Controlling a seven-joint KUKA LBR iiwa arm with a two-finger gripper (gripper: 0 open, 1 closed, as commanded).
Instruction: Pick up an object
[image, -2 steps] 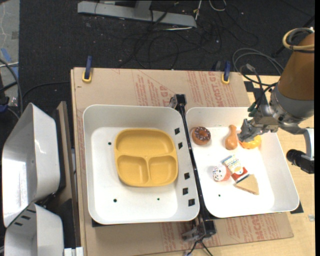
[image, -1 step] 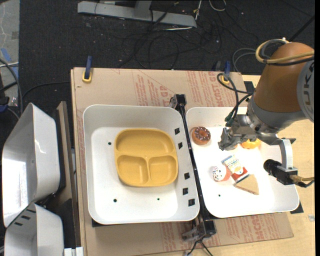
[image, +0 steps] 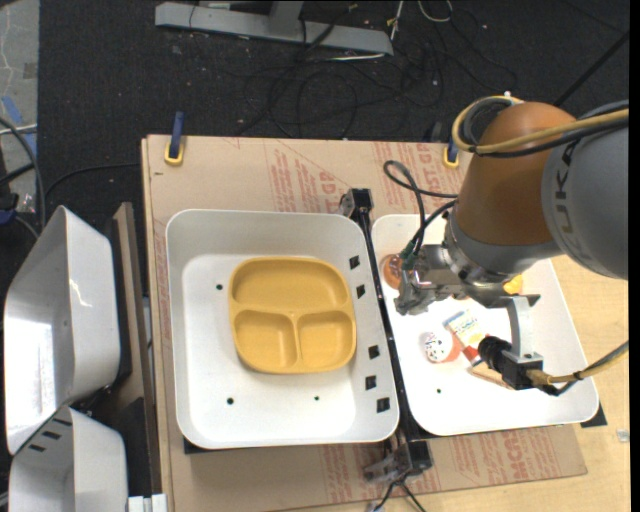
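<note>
My gripper (image: 413, 285) hangs low over the left part of the right bin (image: 560, 400), under the bulky orange and grey wrist. A brownish round object (image: 391, 267) lies just left of it by the bin's left wall, partly hidden by the gripper. In front of the gripper lie a small white dotted cube (image: 433, 347), a small white packet with blue and yellow print (image: 462, 324) and an orange piece (image: 456, 351) touching the cube's right side. Nothing can be seen held.
The left bin (image: 200, 400) holds a yellow three-compartment plate (image: 293, 313) in its middle. A black divider with clips (image: 378, 330) runs between the two bins. White tubs (image: 55, 310) stand off the bench at the left. The arm covers the right bin's far part.
</note>
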